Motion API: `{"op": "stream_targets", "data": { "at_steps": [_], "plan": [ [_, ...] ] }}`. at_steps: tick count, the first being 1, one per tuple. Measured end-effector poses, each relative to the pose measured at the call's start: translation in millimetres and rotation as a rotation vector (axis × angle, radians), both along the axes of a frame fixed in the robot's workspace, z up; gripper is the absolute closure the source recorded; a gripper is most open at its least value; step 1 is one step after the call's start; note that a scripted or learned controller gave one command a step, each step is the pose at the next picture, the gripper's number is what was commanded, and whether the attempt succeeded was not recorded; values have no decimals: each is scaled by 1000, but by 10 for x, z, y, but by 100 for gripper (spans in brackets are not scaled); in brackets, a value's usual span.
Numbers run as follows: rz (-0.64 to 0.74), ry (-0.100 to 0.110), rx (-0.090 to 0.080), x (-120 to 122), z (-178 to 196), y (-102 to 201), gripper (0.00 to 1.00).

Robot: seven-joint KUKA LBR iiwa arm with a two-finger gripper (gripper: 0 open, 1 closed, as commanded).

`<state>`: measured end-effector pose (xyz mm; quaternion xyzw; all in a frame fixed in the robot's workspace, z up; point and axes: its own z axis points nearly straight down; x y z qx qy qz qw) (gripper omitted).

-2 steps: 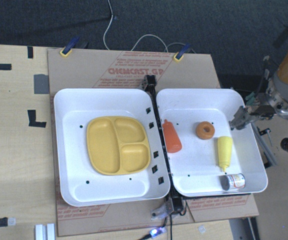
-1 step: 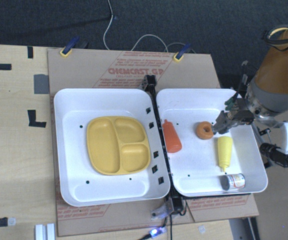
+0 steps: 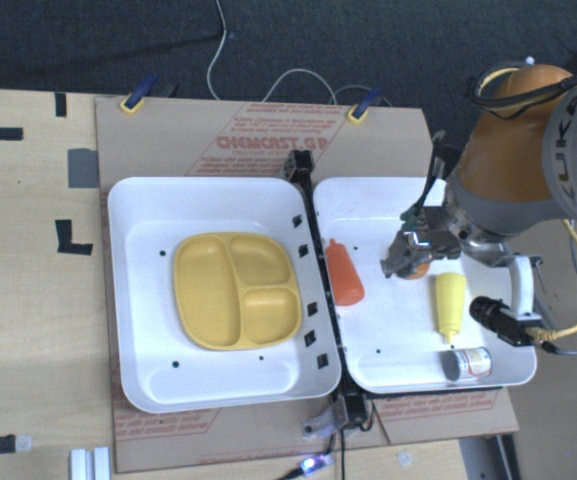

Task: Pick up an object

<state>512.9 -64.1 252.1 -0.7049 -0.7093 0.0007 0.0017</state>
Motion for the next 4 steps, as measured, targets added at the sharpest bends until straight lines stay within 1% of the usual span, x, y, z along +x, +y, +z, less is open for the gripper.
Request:
{"op": "stream_targets", "data": {
  "at_steps": [1, 2, 3, 4],
  "plan": [
    [1, -1, 0, -65, -75, 608, 100],
    [1, -2, 0, -101, -70, 1150, 100],
    [-1, 0, -2, 2, -271, 1630, 100],
    [-4, 0, -2, -1, -261, 1609, 0]
  ]
}}
